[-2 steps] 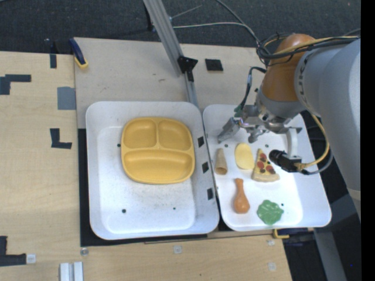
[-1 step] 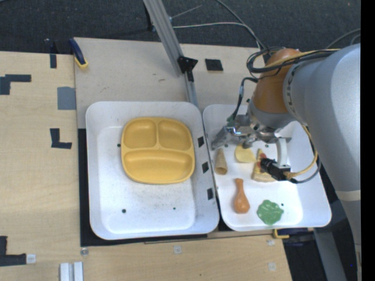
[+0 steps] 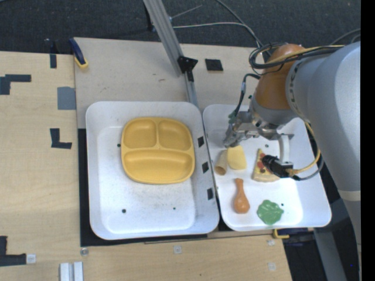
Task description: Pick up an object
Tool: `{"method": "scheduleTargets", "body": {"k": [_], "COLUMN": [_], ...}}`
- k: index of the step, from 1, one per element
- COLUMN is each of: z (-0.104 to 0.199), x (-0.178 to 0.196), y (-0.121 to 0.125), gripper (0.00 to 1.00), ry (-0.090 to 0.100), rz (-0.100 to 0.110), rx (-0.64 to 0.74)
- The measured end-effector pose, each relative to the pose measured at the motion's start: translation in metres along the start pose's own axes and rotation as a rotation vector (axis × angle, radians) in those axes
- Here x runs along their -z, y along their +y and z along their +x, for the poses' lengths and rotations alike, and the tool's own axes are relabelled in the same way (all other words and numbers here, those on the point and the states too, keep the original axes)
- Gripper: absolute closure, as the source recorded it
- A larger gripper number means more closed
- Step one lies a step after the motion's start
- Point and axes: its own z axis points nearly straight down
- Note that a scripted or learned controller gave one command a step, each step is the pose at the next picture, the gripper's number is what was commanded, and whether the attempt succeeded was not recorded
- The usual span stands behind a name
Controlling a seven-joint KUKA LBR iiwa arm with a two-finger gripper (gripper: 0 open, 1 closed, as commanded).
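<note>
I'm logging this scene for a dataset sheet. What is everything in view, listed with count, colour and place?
left bin: 1, white, left half of the bench
right bin: 1, white, beside the left bin on its right
divided plate: 1, yellow, three compartments, in the left bin toward its back
pale block: 1, light yellow, right bin, near its left side
small cylinder: 1, tan, just left of the pale block
drumstick-shaped toy: 1, orange-brown, front middle of the right bin
leafy toy: 1, green, front of the right bin
pizza-slice toy: 1, yellow with red and black, right of the pale block
arm: 1, grey with orange band, from the right
gripper: 1, dark metal, above the pale block
</note>
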Motion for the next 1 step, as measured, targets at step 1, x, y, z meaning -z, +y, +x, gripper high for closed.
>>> {"method": "scheduleTargets", "body": {"k": [1], "z": [-0.003], "x": [0.0441], "y": [0.0058], "gripper": [1.0], "ry": [0.003], "rz": [0.005], "rx": [-0.002]}}
